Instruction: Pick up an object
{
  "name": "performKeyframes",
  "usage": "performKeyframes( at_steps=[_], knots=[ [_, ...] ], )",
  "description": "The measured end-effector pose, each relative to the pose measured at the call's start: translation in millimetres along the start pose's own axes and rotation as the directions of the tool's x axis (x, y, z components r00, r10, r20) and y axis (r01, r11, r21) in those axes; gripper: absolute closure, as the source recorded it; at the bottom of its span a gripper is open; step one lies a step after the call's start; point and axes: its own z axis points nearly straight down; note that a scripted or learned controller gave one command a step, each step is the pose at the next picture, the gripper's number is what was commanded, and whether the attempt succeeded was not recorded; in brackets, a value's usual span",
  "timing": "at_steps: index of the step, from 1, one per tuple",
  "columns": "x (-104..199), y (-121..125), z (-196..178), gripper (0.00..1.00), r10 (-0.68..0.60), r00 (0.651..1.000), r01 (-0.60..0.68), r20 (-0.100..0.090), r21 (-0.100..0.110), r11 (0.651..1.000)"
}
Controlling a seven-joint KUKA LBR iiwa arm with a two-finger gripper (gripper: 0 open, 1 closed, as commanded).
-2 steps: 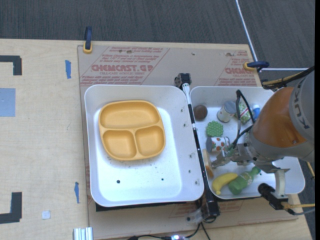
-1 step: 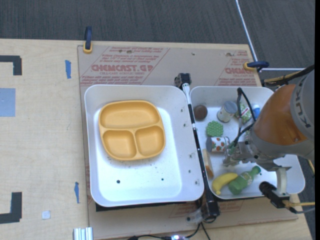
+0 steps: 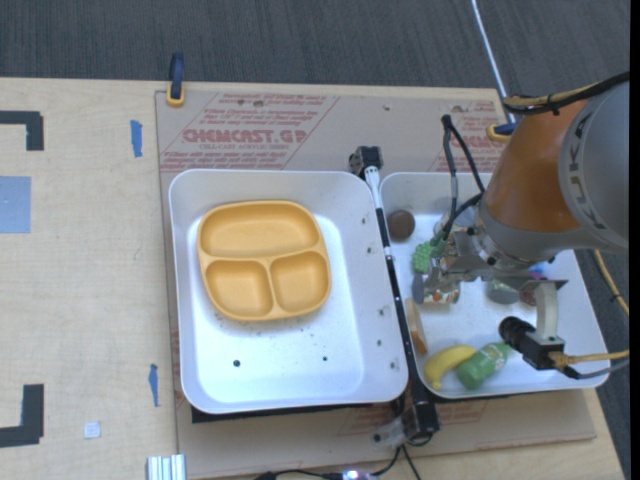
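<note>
Presently the gripper [image 3: 441, 280] is lowered into the right bin [image 3: 590, 313], close beside a green leafy toy [image 3: 428, 255]; whether anything sits between its parts cannot be told, and no hold is confirmed. Candidate objects lie in this bin: a brown ball [image 3: 401, 224] near the far corner, a yellow banana [image 3: 446, 364] touching a green bottle-like item [image 3: 482, 364] at the near wall. The left bin [image 3: 190, 298] bears a yellow divided plate [image 3: 264, 259], well apart. Judgement: the wrist descends here because the clutter offers targets.
</note>
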Motion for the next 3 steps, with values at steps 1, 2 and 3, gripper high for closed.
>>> performKeyframes(
  at_steps=[1,2,3],
  knots=[
    [84.9,77.0,0.3,1.00,-0.001,1.000,0.001,0.001,0.001,1.000],
    [84.2,76.9,0.2,0.00,0.000,1.000,0.000,0.002,0.002,1.000],
    [84.2,76.9,0.2,0.00,0.000,1.000,0.000,0.002,0.002,1.000]
  ],
)
